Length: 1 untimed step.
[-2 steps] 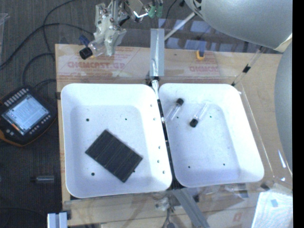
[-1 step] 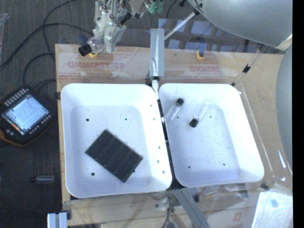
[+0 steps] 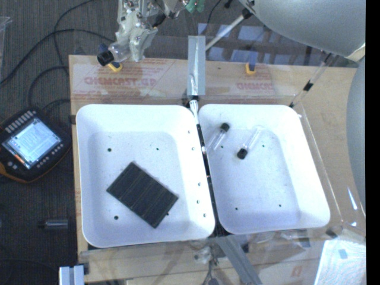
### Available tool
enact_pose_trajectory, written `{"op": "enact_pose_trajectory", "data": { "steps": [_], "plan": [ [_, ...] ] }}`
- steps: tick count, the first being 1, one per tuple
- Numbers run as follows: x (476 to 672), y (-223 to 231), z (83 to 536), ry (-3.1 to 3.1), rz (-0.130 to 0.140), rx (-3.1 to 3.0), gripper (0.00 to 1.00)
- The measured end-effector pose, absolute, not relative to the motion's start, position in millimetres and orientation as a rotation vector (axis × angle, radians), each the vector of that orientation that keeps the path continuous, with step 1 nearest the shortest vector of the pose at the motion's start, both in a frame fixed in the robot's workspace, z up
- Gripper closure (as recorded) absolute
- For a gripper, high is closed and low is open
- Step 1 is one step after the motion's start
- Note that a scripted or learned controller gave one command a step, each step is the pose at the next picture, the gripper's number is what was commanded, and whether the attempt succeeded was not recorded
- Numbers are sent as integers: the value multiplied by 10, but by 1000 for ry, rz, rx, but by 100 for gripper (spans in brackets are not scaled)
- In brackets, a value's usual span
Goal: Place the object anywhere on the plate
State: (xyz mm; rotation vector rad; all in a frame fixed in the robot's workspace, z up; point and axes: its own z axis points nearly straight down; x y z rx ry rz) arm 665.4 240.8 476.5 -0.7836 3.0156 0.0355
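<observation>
While two vials lie apart in right bin upper left, dark plate sits lower centre of left bin, margins free. Gripper upper left past bins; finger state unclear.

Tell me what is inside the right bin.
Inside the right bin lie two clear tubes with black caps, one near its left wall and one toward the middle. They lie apart. Their contents are too small to tell.

bench: wooden, probably plywood | on it: left bin, right bin, touching
</observation>
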Motion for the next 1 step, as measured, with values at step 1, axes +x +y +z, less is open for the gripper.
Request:
{"op": "enact_pose_trajectory", "data": {
  "steps": [1],
  "plan": [
    [6659,2419,4867,3011,43,-782,100]
  ]
}}
